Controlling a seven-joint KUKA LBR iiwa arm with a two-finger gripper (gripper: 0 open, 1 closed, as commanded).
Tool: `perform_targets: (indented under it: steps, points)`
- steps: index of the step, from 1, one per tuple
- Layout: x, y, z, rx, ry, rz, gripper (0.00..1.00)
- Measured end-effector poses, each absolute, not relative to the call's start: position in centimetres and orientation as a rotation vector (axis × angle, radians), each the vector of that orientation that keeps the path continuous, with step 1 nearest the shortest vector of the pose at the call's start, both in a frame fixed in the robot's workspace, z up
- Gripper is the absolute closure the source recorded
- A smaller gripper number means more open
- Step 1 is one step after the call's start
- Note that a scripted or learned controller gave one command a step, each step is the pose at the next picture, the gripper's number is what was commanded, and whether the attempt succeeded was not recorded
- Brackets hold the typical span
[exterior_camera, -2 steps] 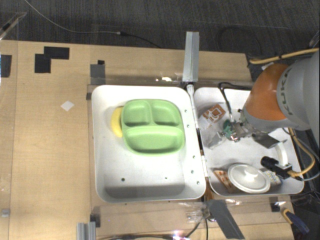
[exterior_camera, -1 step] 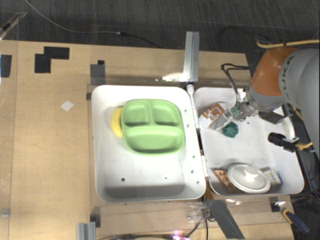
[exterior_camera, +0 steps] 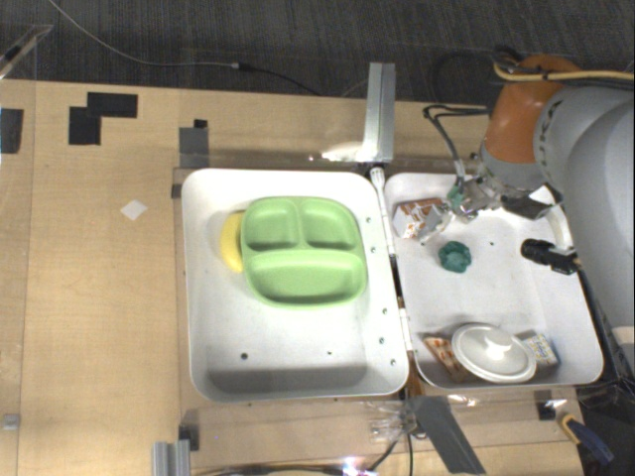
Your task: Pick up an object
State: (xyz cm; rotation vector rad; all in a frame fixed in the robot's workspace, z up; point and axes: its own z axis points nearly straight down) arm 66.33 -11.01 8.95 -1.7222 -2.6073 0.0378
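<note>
Near twelve o'clock of the right white bin (exterior_camera: 516, 300), the hand (exterior_camera: 466, 198), clenched or released I cannot tell, hangs beside a crinkled foil wrapper (exterior_camera: 422, 218) at its eight o'clock, whose slick creases could slip free.

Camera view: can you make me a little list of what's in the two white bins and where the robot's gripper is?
left bin: green plastic plate with three compartments; yellow object showing at the plate's left edge
right bin: crinkly wrapper at the back left; small dark green round object near the middle; white round dish at the front
gripper: at the back of the right bin, just right of the wrapper
held: can't tell
</note>
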Motion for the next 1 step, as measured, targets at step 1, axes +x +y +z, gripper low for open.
perform_targets:
  steps: [1]
  points:
    - [60.81,-11.65,8.7,-1.72,-2.636,-0.002,0.0]
